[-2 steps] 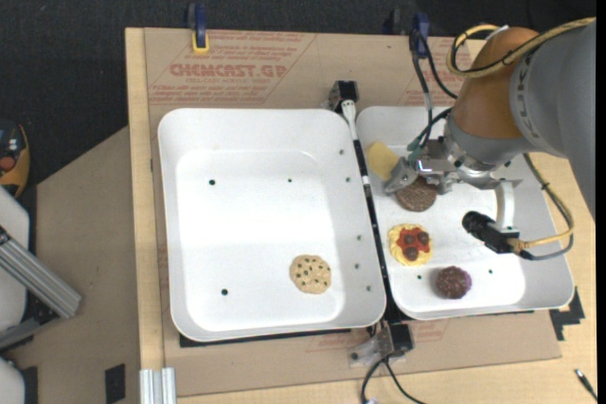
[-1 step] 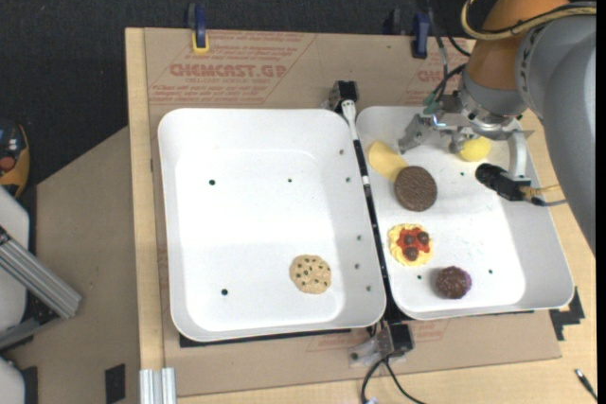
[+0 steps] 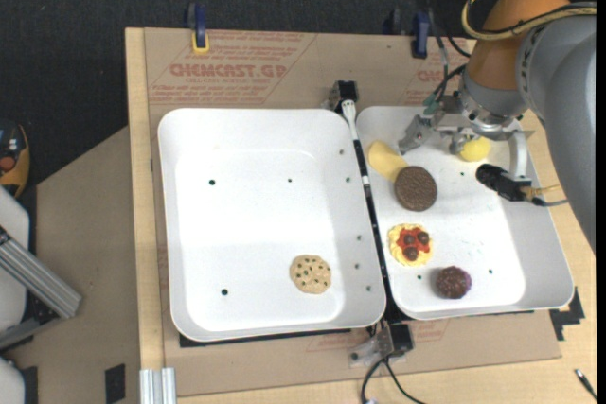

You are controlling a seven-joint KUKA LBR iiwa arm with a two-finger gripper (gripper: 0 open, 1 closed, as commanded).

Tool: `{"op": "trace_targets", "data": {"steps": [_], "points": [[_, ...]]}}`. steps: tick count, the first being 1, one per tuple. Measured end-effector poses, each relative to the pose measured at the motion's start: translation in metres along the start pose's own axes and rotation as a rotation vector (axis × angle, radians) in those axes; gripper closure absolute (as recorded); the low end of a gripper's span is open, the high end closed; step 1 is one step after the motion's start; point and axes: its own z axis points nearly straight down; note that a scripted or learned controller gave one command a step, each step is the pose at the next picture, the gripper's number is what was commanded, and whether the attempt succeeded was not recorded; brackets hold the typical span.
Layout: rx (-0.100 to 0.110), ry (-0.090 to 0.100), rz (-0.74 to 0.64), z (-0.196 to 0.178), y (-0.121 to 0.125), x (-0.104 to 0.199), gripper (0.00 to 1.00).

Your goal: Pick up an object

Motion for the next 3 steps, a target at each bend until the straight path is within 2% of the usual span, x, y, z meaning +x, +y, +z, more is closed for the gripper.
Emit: {"op": "trace_targets", "data": {"steps": [3], "points": [[0.002, 0.0, 0.001, 0.0, -0.0002, 0.0023, 0.0]]}}
